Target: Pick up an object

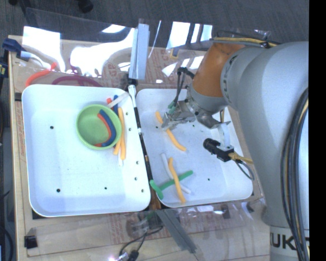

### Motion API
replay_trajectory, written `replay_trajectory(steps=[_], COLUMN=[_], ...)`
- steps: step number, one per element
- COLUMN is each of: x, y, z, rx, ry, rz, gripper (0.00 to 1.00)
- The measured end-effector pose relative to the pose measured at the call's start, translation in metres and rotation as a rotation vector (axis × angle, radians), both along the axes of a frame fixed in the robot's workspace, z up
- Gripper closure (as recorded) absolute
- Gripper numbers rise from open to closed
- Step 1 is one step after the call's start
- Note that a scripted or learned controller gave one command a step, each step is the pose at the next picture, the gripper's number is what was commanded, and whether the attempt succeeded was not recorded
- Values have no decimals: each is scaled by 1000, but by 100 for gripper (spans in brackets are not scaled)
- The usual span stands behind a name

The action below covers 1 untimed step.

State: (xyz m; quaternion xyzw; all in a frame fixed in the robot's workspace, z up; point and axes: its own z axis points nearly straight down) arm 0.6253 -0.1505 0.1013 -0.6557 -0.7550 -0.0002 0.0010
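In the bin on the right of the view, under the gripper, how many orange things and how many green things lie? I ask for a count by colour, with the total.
Orange sticks: 3
Green piece: 1
Total: 4

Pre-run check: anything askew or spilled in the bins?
Nothing spilled or broken. One oddity: the green stick in the right bin crosses an orange stick, its end against the bin's left wall.
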Motion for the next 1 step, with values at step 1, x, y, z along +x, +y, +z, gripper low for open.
replay_trajectory(steps=[1], x=[13], y=[5], z=[82], rx=[-2], ry=[-2], rz=[196], gripper=[100])
